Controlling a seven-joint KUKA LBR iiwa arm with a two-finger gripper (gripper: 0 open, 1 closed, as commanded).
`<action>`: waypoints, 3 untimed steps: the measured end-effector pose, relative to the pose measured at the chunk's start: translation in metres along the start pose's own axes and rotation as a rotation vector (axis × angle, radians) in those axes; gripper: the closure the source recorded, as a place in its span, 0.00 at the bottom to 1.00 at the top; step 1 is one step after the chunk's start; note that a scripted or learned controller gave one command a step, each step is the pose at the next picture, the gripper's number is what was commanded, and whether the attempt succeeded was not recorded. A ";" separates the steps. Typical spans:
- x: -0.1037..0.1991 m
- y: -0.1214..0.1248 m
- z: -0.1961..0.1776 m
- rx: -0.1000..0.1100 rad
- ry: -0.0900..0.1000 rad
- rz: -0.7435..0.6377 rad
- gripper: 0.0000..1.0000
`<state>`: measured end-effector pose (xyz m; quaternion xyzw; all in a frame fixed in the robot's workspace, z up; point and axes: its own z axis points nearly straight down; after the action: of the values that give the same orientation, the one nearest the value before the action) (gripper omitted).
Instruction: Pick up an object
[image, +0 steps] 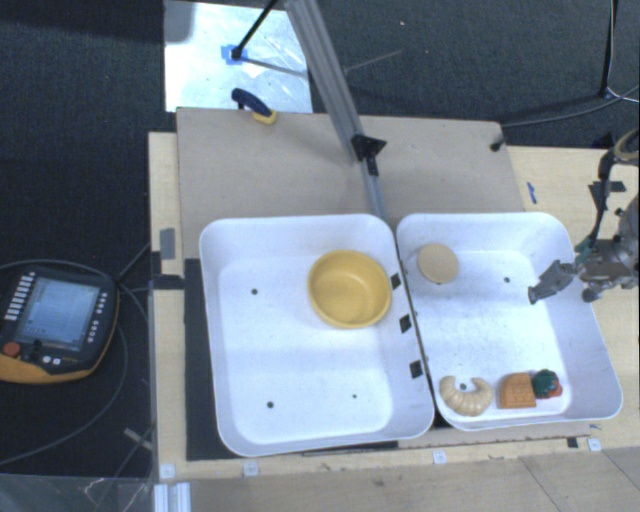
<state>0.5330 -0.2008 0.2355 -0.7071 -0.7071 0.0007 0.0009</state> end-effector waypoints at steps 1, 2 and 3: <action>-0.003 -0.003 0.062 0.002 0.001 0.000 0.00; 0.000 -0.001 0.124 0.002 0.001 0.000 0.00; -0.001 0.000 0.111 -0.004 -0.001 0.000 1.00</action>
<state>0.5330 -0.2020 0.1249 -0.7071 -0.7071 -0.0004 -0.0007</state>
